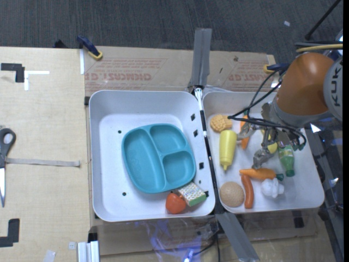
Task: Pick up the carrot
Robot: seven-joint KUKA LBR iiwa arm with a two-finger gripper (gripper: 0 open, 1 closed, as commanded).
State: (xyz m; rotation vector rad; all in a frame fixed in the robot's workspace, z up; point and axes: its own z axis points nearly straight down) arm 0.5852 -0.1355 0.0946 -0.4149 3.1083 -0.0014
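The carrot (259, 173) is orange with a green tip and lies on its side in the right bin (313, 198), near the front middle. My gripper (265, 154) hangs just behind and above the carrot, its fingers apart with nothing between them. Black cables drape across the wrist and hide part of it. The arm's orange band (305, 83) sits over the bin's back right corner.
Around the carrot lie a red sausage (248, 192), a tan bun (232, 194), a white garlic bulb (271, 188), a green bottle (287, 161), a yellow corn cob (227, 148) and a waffle (220, 123). The left bin (103, 146) holds a blue divided plate (158, 157), a tomato (175, 203) and a small box (192, 194).
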